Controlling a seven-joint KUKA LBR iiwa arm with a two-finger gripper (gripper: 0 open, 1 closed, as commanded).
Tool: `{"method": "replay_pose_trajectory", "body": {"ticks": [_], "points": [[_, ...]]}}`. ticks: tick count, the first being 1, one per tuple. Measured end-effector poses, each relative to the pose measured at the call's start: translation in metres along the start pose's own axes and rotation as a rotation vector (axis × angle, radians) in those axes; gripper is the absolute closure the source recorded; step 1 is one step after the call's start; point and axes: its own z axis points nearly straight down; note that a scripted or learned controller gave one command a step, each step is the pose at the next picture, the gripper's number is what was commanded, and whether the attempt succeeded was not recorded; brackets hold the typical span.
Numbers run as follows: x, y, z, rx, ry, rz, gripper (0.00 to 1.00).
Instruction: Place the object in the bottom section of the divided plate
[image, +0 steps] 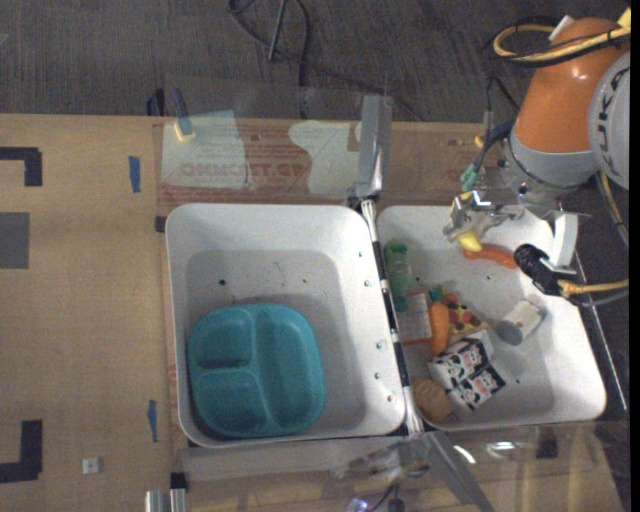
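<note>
A teal divided plate (256, 370) lies in the left white bin (190, 250), toward its front left. It has two small sections on the left and one long section on the right, all bare. My gripper (468, 222) hangs over the back of the right bin (580, 390), far from the plate. A small yellow piece (468, 240) sits right at its tip, and an orange carrot-like piece (492, 255) lies just beside that. I cannot make out whether the yellow piece is held.
The right bin holds several toys: a green bottle (398, 266), an orange and red food piece (452, 318), a black-and-white carton (470, 370), a tan round piece (432, 398) and a grey cylinder (520, 322). A metal divider (372, 150) stands between the bins at the back.
</note>
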Motion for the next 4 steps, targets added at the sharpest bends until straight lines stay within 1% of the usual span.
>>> {"method": "replay_pose_trajectory", "body": {"ticks": [1,2,3,4], "points": [[0.053,-0.002,0.042,0.002,0.001,-0.073,1.00],[0.139,-0.018,0.042,0.003,0.001,-0.131,1.00],[0.171,-0.059,0.042,0.003,0.001,-0.164,1.00],[0.249,-0.078,0.019,-0.001,0.000,-0.338,1.00]]}}
